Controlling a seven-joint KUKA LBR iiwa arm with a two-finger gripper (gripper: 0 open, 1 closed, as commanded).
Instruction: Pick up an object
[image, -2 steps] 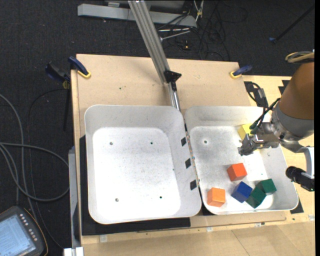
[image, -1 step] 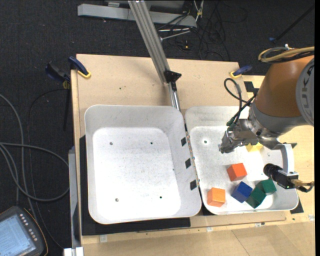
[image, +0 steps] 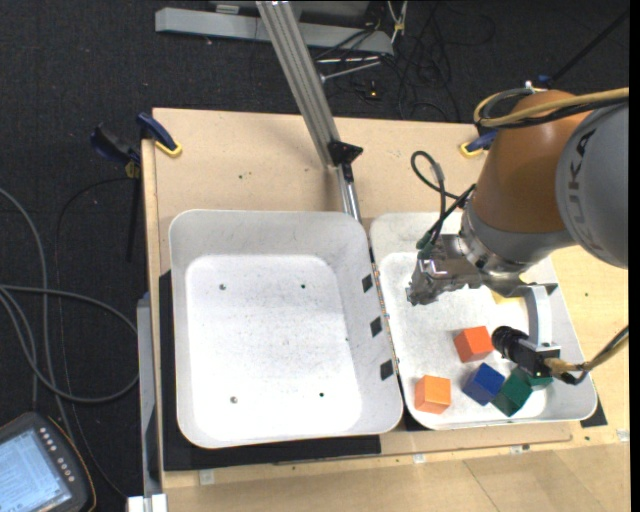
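Note:
My gripper (image: 420, 291) hangs over the upper left part of the right bin (image: 403, 330), fingers pointing down with nothing visible between them. Below it and to the right lie several blocks: an orange-red block (image: 472, 343), an orange block (image: 432, 393) near the bin's front, a blue block (image: 485, 383) and a green block (image: 515, 392) touching the blue one. The gripper is well apart from all of them, up and to the left of the orange-red block.
The left bin (image: 195, 300) stands beside the right one, their rims meeting at a strip with black clips (image: 378, 325). A slanted metal pole (image: 305, 85) rises behind the bins. Wooden bench edge runs along the front.

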